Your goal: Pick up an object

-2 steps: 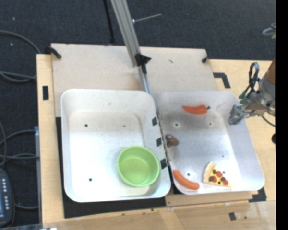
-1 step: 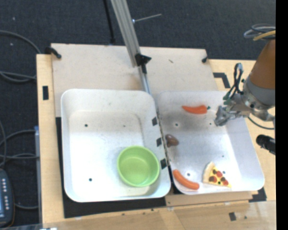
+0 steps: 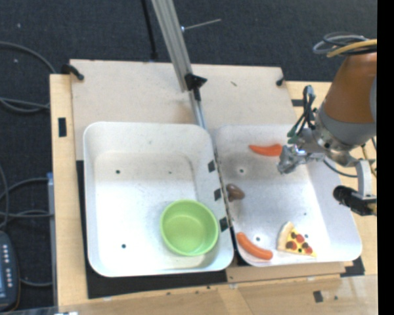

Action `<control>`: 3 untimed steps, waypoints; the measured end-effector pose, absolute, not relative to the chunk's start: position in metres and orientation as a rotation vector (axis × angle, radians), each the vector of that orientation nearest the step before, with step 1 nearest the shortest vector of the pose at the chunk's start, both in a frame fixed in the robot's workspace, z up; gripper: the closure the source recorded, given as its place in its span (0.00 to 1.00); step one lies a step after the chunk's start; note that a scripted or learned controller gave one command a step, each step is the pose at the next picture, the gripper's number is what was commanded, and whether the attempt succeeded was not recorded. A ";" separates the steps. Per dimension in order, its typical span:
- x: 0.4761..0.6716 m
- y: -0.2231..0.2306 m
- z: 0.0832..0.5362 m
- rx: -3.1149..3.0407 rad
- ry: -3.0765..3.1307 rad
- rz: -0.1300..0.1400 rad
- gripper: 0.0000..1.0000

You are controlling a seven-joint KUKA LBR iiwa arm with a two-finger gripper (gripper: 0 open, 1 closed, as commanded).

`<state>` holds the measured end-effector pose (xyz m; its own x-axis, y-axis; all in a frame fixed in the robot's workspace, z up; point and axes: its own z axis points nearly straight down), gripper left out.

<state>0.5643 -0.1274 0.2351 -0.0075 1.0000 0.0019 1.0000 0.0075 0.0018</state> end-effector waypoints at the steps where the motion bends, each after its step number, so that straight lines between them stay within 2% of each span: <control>1: 0.556 -0.077 0.247 -2.212 -2.230 -0.005 1.00; 3: 0.541 0.026 0.249 -2.210 -2.230 -0.005 1.00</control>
